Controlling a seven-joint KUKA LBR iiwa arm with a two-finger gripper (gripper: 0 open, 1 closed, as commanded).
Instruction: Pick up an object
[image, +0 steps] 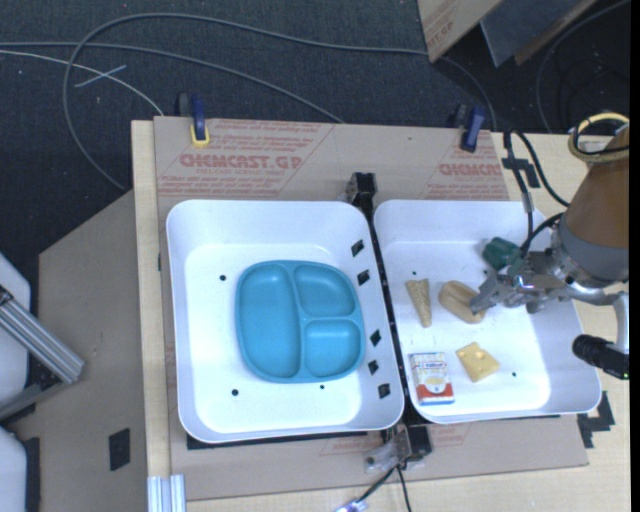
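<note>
The claw (492, 297) hangs low in the right bin (530, 395), touching a rounded tan bread-like lump (459, 300); whether it grips it, I can't tell. Left of that lies a ribbed cone (419, 301); nearer me, a yellow cheese-like wedge (477, 361) and a flat printed packet (432, 376).

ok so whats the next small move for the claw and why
Probably lower a little and close. The claw sits at the right edge of the tan bread-like piece in the right bin, and I can't tell whether it grips it. The cone and yellow chunk lie apart.
</note>
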